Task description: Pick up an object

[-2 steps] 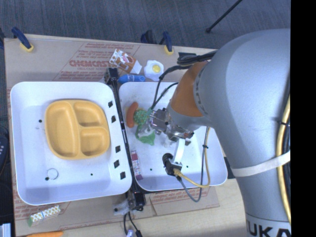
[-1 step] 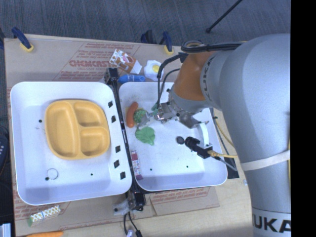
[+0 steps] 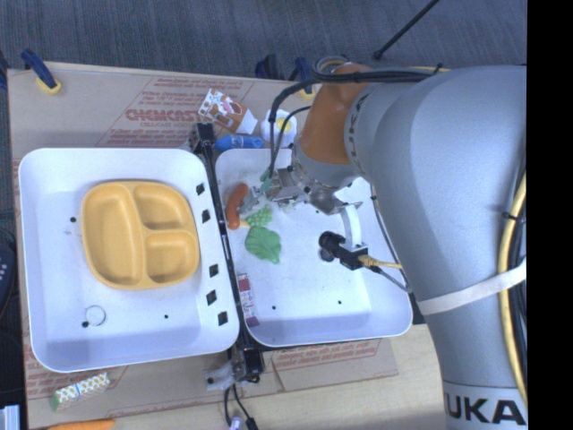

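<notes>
My gripper [image 3: 271, 193] reaches down into the upper left part of the right bin [image 3: 349, 316], under the orange wrist band. Its tips sit among small items there: an orange-red sausage-shaped toy [image 3: 235, 204] lies just to its left by the bin wall, and a small green piece [image 3: 258, 214] lies right below it. A larger green leaf-shaped object [image 3: 264, 244] rests a little lower on the bin floor. Nothing shows clearly between the tips.
The left bin [image 3: 45, 321] holds a yellow divided plate [image 3: 140, 233]. A black cable fitting [image 3: 340, 251] hangs over the right bin. A blue item [image 3: 238, 141] and a patterned packet [image 3: 219, 107] lie on the cardboard behind the bins.
</notes>
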`<control>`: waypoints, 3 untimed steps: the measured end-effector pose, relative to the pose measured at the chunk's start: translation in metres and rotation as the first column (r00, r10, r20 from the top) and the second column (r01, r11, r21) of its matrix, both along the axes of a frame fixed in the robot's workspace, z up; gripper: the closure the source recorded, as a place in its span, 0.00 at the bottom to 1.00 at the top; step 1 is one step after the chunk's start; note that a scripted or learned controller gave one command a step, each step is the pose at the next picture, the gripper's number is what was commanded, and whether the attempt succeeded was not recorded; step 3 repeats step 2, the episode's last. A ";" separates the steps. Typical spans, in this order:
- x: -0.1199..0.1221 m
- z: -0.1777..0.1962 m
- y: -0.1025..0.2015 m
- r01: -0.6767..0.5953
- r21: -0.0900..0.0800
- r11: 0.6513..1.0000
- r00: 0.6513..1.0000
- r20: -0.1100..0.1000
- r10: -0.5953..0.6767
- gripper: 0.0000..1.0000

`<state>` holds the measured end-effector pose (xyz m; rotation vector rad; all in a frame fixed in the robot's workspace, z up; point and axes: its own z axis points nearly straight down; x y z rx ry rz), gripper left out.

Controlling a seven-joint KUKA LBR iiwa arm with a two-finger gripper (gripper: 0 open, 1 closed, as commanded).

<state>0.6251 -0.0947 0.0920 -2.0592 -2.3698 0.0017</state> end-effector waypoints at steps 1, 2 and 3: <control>0.002 0.012 0.000 -0.005 0.000 1.000 1.000 0.003 0.005 1.00; -0.012 0.142 0.039 -0.003 0.000 1.000 1.000 0.003 0.003 1.00; -0.012 0.142 0.039 -0.003 0.000 1.000 1.000 0.003 0.003 1.00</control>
